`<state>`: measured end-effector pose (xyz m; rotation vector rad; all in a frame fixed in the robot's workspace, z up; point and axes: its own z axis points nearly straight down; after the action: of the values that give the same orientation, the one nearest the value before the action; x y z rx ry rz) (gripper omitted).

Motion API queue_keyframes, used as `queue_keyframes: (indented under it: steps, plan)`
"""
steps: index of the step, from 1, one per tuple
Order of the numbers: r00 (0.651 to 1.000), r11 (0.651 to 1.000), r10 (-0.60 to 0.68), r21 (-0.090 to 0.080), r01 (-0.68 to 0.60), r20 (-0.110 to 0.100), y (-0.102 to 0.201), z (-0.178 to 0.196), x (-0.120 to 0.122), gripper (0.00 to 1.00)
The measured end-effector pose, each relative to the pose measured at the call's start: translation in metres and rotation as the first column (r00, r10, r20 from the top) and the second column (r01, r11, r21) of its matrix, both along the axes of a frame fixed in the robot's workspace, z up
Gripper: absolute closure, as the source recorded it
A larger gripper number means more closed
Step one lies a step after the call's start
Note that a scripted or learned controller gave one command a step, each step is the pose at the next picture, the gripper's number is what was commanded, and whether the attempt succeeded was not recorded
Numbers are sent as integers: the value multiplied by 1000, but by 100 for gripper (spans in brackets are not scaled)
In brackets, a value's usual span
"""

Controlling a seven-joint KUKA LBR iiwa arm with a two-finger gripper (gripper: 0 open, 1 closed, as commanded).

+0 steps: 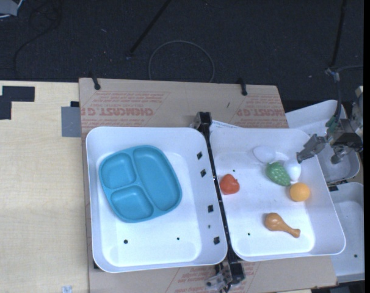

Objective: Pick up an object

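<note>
The right bin [331, 240] holds several small things: a red toy [229, 184] near its left wall, a green toy [278, 174] with a white piece [267, 155] beside it, an orange ball [300, 192], and a tan drumstick-shaped toy [281, 224] toward the front. My gripper [317, 156] hangs over the right bin's far right edge, just right of the green toy. Its two grey fingers [308, 148] stand apart with nothing between them, so it is open.
A blue divided plate [139, 182] lies in the left bin [105, 249]. A black divider [213, 194] runs between the bins. Both rest on a cardboard sheet [173, 105]. White sheeting [350, 218] lies to the right of the bins.
</note>
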<state>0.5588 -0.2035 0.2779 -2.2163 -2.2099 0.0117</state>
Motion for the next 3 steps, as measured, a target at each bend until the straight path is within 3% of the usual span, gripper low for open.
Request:
queue_keyframes:
  steps: [1, 3]
  plan:
    - [1000, 1000, 3, -2, -3, 11, 0, 7, 2, 0]
    - [1000, 1000, 2, 0, -2, 7, 8, -87, -7, 0]
